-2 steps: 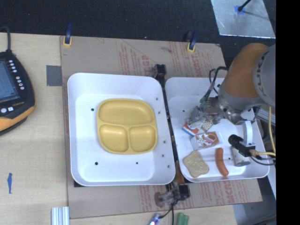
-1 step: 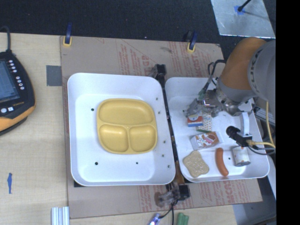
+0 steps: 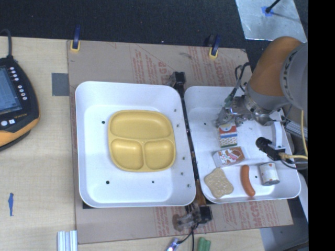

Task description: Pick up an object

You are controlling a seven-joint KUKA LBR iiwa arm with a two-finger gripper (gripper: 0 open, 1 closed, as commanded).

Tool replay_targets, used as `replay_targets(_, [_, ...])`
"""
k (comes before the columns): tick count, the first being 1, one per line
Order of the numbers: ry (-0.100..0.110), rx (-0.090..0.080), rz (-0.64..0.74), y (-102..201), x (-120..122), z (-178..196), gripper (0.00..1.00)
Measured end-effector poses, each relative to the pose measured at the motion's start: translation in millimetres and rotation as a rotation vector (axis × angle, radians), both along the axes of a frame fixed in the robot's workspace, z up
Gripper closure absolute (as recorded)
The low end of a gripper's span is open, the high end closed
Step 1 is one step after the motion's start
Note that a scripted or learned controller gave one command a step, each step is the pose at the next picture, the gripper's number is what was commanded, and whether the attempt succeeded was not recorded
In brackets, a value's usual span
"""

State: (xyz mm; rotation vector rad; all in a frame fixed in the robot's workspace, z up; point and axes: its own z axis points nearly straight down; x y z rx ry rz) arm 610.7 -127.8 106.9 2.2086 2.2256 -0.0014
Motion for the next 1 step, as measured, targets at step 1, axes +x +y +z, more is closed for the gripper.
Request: replay_targets(1, [0.004, 0.006, -0.004, 47.2, -14.9, 85.9, 1.00])
